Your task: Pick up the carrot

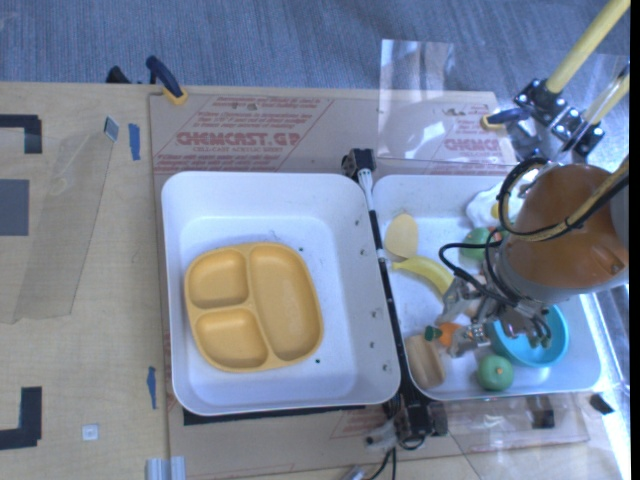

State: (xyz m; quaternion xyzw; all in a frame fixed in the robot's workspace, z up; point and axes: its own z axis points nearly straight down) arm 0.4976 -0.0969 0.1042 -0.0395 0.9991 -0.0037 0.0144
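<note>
The carrot (pixel 447 331) is a small orange piece low in the right bin (pixel 585 373), between a banana and a tan bread-like piece. My gripper (pixel 472 320) hangs down over the bin from the arm's orange band (pixel 565 233). Its tip is right at the carrot's right side, partly covering it. From this slant I cannot make out whether the carrot is held.
In the right bin lie a yellow banana (pixel 425 271), a pale round slice (pixel 402 234), a tan bread-like piece (pixel 424 360), a green apple (pixel 494 371) and a blue bowl (pixel 535 340). The left bin (pixel 200 203) holds a yellow divided plate (pixel 252 306).
</note>
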